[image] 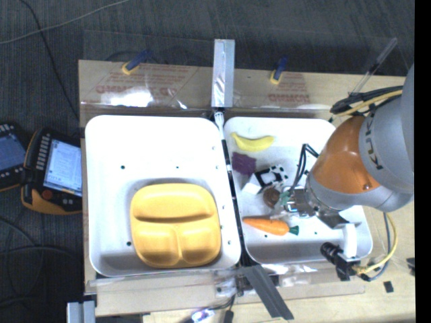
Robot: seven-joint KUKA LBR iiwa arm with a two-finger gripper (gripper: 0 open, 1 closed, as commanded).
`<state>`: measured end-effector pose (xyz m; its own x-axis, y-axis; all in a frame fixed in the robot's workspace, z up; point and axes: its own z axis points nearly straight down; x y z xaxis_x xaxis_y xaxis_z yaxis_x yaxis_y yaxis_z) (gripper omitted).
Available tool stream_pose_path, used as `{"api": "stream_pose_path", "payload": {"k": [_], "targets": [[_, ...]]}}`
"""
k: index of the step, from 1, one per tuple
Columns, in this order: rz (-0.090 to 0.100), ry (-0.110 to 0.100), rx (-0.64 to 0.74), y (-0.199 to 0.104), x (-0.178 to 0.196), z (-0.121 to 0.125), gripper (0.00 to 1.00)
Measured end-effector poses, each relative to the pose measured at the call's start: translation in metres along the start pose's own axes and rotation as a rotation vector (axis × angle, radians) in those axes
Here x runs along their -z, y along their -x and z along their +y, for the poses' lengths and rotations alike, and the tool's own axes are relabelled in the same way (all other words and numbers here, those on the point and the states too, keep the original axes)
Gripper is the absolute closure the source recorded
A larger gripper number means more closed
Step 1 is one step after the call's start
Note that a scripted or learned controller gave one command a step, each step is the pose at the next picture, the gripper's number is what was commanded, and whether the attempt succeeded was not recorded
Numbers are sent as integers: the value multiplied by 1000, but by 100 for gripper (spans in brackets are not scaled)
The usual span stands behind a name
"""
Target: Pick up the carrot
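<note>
Camera view: carrot (267,226) just below gripper (291,202)

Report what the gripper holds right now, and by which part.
Cannot be told: the gripper sits just above the carrot, which lies on the right bin floor, apparently not lifted.

My bench (377,86) is pale wood with a clear plastic sheet (148,89) taped along its far side and two clips, a blue and yellow clip (137,62) and a second clip (277,72), holding it. Dark grey carpet (81,12) surrounds it, crossed by a thin cable (40,32). A handheld control pendant (50,170) lies on the floor at far left. Lighting is even.
</note>
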<state>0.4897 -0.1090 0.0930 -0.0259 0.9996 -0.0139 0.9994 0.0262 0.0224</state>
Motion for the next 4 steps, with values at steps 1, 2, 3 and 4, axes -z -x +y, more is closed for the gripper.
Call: {"api": "stream_pose_path", "payload": {"k": [1,2,3,4], "targets": [[3,-3,3,-3,-1,0,0],[16,-11,-351,12,-3,-1,0],[1,-4,-206,-8,-2,-1,0],[6,-4,-26,-7,-2,0,0]]}}
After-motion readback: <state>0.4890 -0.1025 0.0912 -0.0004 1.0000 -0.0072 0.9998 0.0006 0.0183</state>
